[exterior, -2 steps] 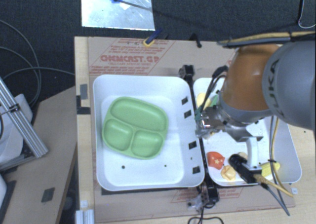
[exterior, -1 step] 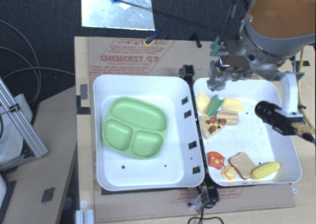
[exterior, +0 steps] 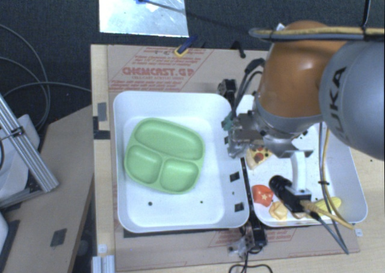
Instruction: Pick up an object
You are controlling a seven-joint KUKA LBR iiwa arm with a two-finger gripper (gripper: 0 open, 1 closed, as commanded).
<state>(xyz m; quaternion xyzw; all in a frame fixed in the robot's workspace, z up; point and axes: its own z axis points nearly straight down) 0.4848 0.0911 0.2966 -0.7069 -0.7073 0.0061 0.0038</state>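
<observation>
the grey arm's pincer hangs low over the inner edge of the shallow white right bin, just where it meets the shallow white left bin. the wrist hides its tip, so i cannot tell how far open it is, and nothing can be seen held in it.

the likeliest target is the small red-and-yellow item, lying just beside the pincer in the right bin, partly under the wrist. a small red rounded piece and a pale yellow lumpy piece lie nearer the front of that bin, close to each other. the light green plastic plate with three compartments lies flat in the left bin, well apart.

to do this well, i judge the pincer should centre over one small piece only, away from the bin wall, and come straight down. so near the divider, one side may catch on the rim. the pieces look small and rounded, so an off-centre close could squirt them sideways.
</observation>
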